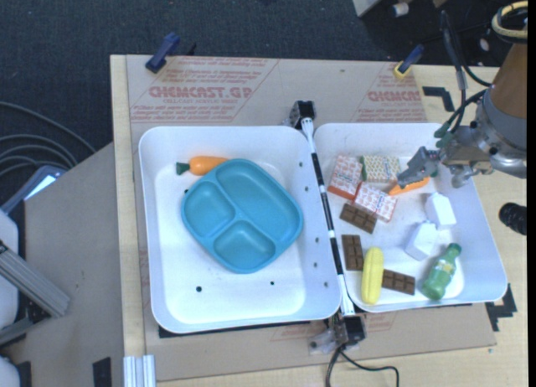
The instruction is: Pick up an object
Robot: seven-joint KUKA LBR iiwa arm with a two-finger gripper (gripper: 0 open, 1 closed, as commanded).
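Your gripper (416,169) hangs over the right bin (490,234), and you cannot tell how its claw is set. An orange piece (410,183) lies just under it, beside the patterned boxes (368,184). The blue plate (241,214) and carrot (203,164) sit in the left bin (155,209).

The bench (251,84) is topped with a tan sheet printed in red lettering. Two shallow white bins rest on it side by side, touching along the middle: the left bin (159,234) and the right bin (486,234). A blue clamp (162,52) grips the bench's far edge near its left corner, and a yellow-and-blue clamp (408,61) sits at the far edge toward the right corner.
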